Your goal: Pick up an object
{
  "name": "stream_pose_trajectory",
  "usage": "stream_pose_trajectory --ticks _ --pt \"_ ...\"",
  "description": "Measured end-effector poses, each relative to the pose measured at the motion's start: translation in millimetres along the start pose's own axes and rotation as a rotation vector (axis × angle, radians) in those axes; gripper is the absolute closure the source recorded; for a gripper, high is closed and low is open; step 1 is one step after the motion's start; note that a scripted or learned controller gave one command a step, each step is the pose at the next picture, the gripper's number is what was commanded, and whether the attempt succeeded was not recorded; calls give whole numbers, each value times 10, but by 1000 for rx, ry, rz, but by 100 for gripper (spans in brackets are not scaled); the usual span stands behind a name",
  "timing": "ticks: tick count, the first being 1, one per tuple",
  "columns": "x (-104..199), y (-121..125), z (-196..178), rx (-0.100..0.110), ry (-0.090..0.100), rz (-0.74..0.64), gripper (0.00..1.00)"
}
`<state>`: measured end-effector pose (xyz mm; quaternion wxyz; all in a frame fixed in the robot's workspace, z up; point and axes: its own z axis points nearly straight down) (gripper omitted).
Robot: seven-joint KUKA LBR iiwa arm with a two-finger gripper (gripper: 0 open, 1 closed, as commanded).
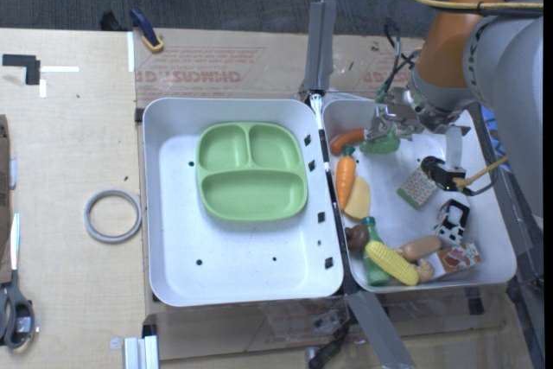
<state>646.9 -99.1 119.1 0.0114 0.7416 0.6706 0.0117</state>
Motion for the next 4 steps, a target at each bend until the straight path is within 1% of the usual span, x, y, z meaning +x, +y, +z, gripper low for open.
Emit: stream_pose_trajectory --ticks 1,2,3,4 --pt "545 90 -724 33 -3 -17 100" --pt "543 89 -721 33 -4 -16 0" --pt "-12 100 280 36 -4 -8 0" --pt "-91 -423 258 34 -1 -123 0"
